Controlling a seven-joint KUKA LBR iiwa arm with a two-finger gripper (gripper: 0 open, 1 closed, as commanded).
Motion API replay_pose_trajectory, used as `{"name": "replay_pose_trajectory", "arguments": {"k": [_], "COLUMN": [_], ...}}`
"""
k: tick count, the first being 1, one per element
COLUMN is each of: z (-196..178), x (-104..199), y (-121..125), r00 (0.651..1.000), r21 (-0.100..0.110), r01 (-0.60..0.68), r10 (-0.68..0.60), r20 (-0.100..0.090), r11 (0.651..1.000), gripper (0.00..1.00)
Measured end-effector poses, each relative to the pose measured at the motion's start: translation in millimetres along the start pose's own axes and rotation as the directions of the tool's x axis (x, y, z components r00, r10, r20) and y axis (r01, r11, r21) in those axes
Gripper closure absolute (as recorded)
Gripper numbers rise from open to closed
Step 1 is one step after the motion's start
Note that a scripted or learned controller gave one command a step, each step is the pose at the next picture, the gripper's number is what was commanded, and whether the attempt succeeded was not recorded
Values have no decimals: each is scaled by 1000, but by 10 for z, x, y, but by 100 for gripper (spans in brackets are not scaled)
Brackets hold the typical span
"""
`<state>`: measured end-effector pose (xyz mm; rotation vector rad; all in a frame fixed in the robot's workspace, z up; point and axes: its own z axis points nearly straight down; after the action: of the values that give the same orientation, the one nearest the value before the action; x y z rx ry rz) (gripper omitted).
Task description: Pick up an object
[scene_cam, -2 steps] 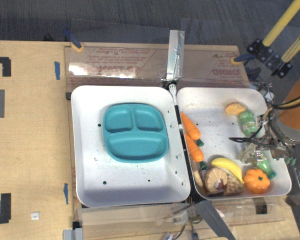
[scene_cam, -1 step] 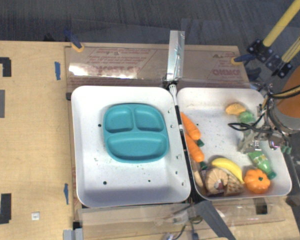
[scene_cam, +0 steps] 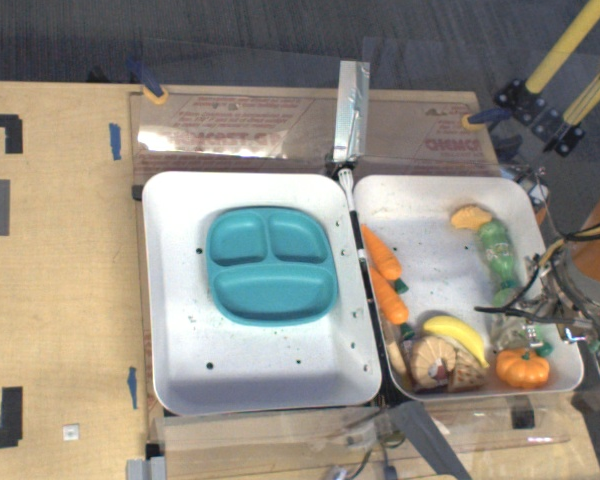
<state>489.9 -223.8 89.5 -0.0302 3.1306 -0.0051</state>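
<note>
The gripper (scene_cam: 540, 313) hangs low over the right edge of the right bin (scene_cam: 420, 208), a tangle of dark thin parts and cables; whether it is open or closed cannot be told from this slant, and nothing can be seen in its grasp. Just below it and slightly to the left sits a small orange pumpkin (scene_cam: 523, 367), near the claw but not visibly touched by it. Just above and to the left of the claw lies a green bottle-shaped toy (scene_cam: 498, 253), and beyond that, further up, a tan bread-like piece (scene_cam: 470, 216). To the claw's left and a little lower lies a yellow banana (scene_cam: 459, 337), resting against a round tan and brown pastry-like item (scene_cam: 438, 361). Further left, along the bin's left wall, two orange carrots (scene_cam: 384, 273) lie end to end. Well apart to the left, the left bin (scene_cam: 180, 348) holds a teal divided plate (scene_cam: 271, 264).
</note>
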Motion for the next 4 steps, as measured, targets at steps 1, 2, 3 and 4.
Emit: {"name": "replay_pose_trajectory", "arguments": {"k": [1, 2, 3, 4], "z": [-7, -14, -1012, -1402], "x": [-94, -432, -1520, -1843], "y": [416, 1081, 1728, 1763], "r00": [989, 867, 920, 893], "r21": [2, 6, -2, -3], "r01": [151, 498, 392, 451], "r10": [-151, -498, -392, -451], "r20": [3, 10, 9, 5], "r11": [989, 867, 920, 893], "gripper": [100, 100, 100, 100]}}
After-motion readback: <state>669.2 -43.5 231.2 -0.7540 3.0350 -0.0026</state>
